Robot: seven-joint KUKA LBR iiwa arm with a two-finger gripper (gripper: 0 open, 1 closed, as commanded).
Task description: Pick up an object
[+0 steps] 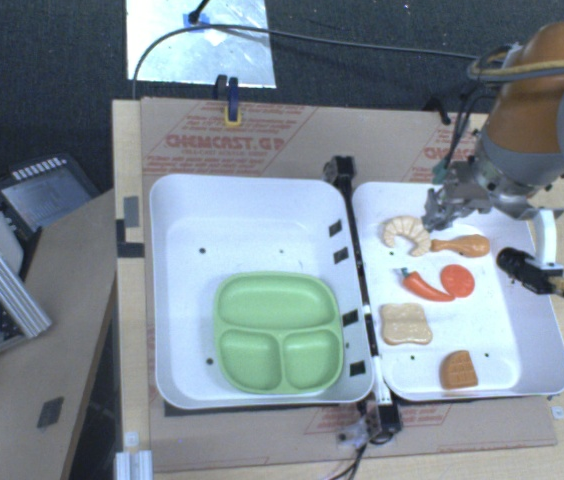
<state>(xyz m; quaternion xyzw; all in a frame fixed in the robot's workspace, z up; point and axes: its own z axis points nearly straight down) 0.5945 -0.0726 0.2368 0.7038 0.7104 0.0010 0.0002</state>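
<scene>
Printed text is legible on the brown cardboard sheet (262, 133) lying under the two bins: "CHEMCAST GP" in red letters along its far edge, left of centre. Similar red print repeats near the sheet's far right corner and along its near edge, but there it is partly covered or too small to read.

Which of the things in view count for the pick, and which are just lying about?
For the pick:
pincer, over the right bin
shrimp
drumstick
pepper
tomato
bread
cookie

Lying about:
green tray in the left bin
clamp
foil sheet
</scene>
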